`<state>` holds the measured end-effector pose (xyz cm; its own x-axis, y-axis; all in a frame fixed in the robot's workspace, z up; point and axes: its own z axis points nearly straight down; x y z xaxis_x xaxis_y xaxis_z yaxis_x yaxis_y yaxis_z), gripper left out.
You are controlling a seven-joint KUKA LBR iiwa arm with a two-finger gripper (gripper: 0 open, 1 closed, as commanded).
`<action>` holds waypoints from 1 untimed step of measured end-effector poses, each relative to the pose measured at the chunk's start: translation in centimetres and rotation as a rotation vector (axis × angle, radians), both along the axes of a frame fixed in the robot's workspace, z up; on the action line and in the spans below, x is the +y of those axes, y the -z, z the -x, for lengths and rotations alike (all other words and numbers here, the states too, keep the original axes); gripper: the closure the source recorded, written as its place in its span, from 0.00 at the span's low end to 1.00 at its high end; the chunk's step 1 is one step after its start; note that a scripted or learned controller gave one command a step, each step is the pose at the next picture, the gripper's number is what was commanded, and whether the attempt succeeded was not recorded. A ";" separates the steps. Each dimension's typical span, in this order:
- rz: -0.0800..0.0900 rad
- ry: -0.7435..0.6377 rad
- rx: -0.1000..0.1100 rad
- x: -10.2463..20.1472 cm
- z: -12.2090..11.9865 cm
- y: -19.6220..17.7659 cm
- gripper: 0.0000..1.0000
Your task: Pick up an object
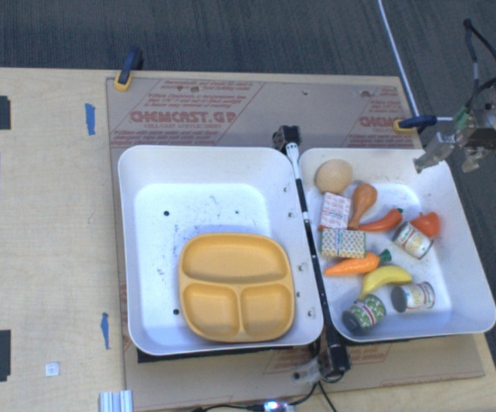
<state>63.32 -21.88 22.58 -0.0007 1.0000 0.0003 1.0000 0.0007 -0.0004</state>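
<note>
- the two-finger gripper [441, 151] hangs over the far right corner of the shallow white right-hand bin [475, 294], holding nothing that can be seen; whether it is open or shut cannot be told.
- inside that bin, nearest the gripper, lies a beige egg-shaped object [334, 176], with a tan drumstick-shaped toy [364, 200] just beside it.
- further from the gripper sit two small printed cartons [340, 227], a red-orange chili pepper [382, 222], a small labelled can [414, 240], an orange carrot [353, 265] and a yellow banana [385, 277].
- at the bin's near end are a silver can [414, 296] and a green-labelled can [365, 312].
- the left white bin [145, 187], well apart from the gripper, holds a yellow three-compartment plastic plate [237, 285].
- both bins rest on a brown printed board [196, 110] on the pale wooden surface [42, 230].
</note>
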 end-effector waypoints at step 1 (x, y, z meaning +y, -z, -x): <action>0.001 -0.002 -0.004 3.2 -3.4 14.0 0.00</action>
<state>66.75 -18.69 8.60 -0.0023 1.0000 -0.0009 1.0000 0.0023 0.0033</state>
